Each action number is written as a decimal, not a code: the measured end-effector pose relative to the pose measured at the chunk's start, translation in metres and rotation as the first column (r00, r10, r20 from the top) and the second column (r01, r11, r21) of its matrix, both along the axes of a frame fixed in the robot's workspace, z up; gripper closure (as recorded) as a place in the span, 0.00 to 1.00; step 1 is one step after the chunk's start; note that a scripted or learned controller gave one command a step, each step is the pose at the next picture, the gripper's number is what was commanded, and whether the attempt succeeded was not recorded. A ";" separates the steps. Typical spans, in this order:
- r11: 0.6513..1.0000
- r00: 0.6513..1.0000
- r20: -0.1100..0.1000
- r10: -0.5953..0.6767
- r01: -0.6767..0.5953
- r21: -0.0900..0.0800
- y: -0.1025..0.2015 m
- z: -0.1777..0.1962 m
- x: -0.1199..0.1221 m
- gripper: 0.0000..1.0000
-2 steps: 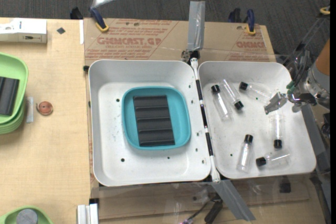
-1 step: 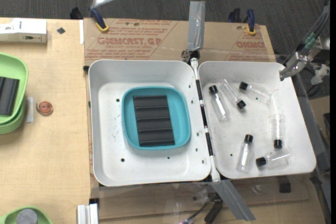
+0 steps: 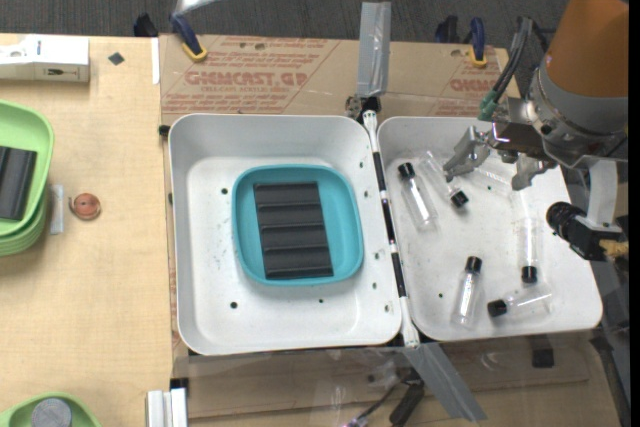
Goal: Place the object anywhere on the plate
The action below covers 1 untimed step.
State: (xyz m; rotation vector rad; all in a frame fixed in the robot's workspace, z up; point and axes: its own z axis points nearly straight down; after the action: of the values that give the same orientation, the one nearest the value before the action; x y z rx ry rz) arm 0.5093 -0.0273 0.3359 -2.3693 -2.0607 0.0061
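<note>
A teal plate (image 3: 346, 215) lies in the left white bin (image 3: 200, 245) and carries a black ridged insert (image 3: 292, 227). Several clear vials with black caps are scattered in the right bin (image 3: 575, 315), among them one at the left (image 3: 415, 197), one near the front (image 3: 466, 283) and one at the front right (image 3: 520, 301). A small black cap (image 3: 459, 199) lies by itself. My gripper (image 3: 493, 165) hangs over the back of the right bin, open, fingers spread with nothing visibly between them.
A green tray (image 3: 25, 130) holding a dark item sits at the far left. A white box (image 3: 45, 60) and a small brown disc (image 3: 86, 205) lie on the wooden bench. Cardboard (image 3: 260, 75) with blue clamps lines the back.
</note>
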 end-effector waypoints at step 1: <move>0.998 0.998 -0.001 -0.067 0.067 0.001 -0.045 -0.146 -0.033 0.00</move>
State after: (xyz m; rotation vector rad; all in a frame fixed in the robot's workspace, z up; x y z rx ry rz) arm 0.4768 -0.0726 0.1900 -2.4359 -1.9792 0.0060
